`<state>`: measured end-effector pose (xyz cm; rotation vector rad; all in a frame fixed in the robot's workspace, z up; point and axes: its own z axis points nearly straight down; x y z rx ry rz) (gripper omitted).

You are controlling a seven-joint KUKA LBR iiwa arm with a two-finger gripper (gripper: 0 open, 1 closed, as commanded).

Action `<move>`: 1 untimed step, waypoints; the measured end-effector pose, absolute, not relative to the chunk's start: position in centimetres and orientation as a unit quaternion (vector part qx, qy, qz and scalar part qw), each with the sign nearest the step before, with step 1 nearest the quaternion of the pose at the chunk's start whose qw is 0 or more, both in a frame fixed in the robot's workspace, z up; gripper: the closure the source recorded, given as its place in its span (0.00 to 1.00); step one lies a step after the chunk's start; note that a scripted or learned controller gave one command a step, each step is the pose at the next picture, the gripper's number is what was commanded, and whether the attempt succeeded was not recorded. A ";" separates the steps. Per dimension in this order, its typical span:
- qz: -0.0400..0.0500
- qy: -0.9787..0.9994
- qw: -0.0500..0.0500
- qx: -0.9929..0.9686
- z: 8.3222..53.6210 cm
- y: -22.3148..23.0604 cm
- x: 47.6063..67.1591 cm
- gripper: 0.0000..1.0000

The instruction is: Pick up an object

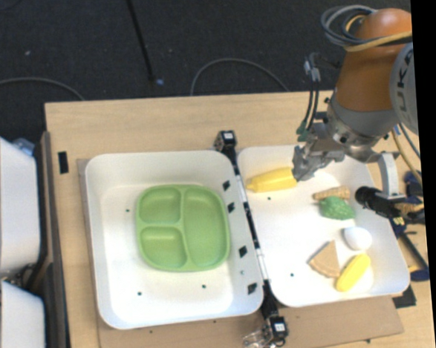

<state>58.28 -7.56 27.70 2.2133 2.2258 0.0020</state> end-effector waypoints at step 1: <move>0.001 0.709 0.001 0.705 27.9 -3.3 60.4 1.00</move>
